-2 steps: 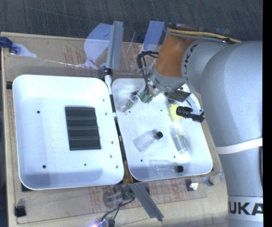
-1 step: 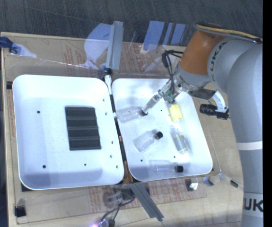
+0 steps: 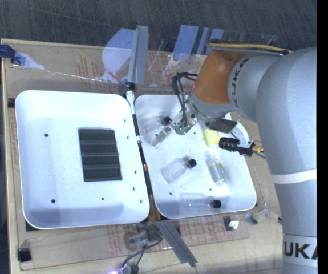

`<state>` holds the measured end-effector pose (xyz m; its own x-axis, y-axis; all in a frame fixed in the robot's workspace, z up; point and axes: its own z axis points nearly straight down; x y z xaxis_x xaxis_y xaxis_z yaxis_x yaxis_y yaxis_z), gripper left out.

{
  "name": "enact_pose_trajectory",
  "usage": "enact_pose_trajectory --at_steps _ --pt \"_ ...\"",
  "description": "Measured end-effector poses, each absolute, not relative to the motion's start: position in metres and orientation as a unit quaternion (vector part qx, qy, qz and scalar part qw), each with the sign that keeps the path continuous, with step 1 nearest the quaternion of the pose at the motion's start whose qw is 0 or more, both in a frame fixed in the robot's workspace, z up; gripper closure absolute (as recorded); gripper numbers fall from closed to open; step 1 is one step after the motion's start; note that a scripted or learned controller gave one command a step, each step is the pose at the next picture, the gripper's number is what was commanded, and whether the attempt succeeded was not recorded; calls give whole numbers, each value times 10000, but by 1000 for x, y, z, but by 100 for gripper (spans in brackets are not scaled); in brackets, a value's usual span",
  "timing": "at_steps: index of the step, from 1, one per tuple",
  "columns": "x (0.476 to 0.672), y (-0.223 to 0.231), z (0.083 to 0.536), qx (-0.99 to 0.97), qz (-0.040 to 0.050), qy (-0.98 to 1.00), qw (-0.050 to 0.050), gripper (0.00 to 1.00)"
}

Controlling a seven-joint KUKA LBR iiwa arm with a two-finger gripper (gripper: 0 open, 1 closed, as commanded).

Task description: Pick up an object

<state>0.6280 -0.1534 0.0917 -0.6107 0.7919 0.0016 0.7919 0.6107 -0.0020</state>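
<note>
My gripper (image 3: 162, 132) is low in the upper left part of the right bin (image 3: 241, 201), reaching in from the right. A small clear bottle with a black cap (image 3: 178, 169) lies just below it, apart from it. Farther right, a clear bottle with yellowish contents (image 3: 217, 170) lies lengthwise. A thin clear tube with a black cap (image 3: 201, 201) rests near the bin's front wall. A yellow piece (image 3: 211, 137) shows under the wrist, partly hidden. I cannot make out anything held at the gripper's tip.
The left bin (image 3: 35, 147) holds a flat black ribbed block (image 3: 100, 154) near its middle. A metal divider (image 3: 139, 147) runs between the bins. The grey arm (image 3: 278, 107) covers the right bin's upper right corner.
</note>
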Motion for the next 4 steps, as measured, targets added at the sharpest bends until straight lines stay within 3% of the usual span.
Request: enact_pose_trajectory --at_steps 1,2,3,4 --pt "629 -153 103 -4398 6 -8981 5 100" --pt "629 -153 103 -4398 7 -8981 4 0" --pt "615 -211 172 -4116 4 -9114 -6 0" --pt "627 -168 94 -3900 6 -9208 17 0"
